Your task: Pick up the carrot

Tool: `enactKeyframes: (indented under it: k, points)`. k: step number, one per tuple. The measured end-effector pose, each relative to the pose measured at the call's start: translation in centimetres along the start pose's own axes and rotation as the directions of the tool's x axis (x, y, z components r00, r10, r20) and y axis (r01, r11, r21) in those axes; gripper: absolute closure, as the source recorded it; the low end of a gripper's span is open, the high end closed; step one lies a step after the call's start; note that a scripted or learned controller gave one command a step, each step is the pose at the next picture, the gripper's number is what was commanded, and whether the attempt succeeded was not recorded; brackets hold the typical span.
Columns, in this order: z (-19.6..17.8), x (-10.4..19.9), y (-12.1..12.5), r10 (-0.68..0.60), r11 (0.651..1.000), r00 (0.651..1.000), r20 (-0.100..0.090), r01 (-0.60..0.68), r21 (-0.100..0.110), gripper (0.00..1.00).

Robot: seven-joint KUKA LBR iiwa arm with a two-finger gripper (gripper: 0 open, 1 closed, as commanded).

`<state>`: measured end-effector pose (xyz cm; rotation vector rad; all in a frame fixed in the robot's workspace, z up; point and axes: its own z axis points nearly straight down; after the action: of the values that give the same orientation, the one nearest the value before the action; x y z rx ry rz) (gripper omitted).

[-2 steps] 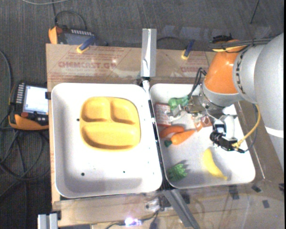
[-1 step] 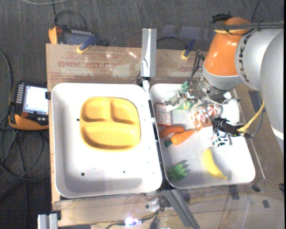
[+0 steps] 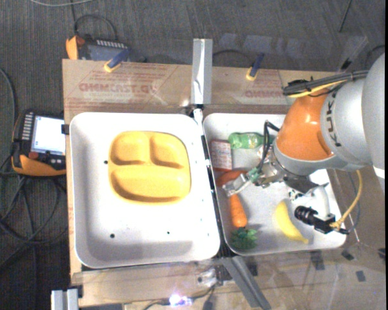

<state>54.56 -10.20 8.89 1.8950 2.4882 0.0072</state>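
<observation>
The carrot (image 3: 238,212) lies in the right bin (image 3: 336,237), close to that bin's left wall and toward its near edge. Its orange body runs roughly lengthwise toward the front of the bench, and its green leafy top (image 3: 246,237) sits at the near end, almost against the bin's front rim. Nothing is gripping it; it rests on the bin floor.

Just beyond the carrot's far end, the gripper (image 3: 236,185) hangs low over the bin, its grey fingers pointing toward the left wall. How far the fingers are parted cannot be told from this angle, and no object is visible between them. A red item (image 3: 227,175) lies right beside the gripper, past the carrot's far tip. Farther from the carrot, a small packet with a white label (image 3: 220,154) rests against the left wall, and a green bottle-like object (image 3: 244,140) lies near the bin's far side.

To the right of the carrot, well apart from it, a yellow banana (image 3: 287,223) lies on the bin floor. Above it spreads the arm's orange band (image 3: 302,132) and grey body.

To the left of the carrot, across the two bin walls, sits the left bin (image 3: 90,237), which holds a yellow compartment tray (image 3: 150,166).
</observation>
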Motion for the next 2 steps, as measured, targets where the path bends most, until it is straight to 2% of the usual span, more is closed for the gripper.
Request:
enactKeyframes:
  k: [1, 2]
  points:
    - [-9.3, 1.4, 0.5, -0.046, 0.999, 0.999, -0.011, 0.046, 0.013, 0.0]
    - [-0.3, 0.1, -3.7, -0.373, 0.928, 0.928, -0.009, 0.373, 0.003, 0.0]
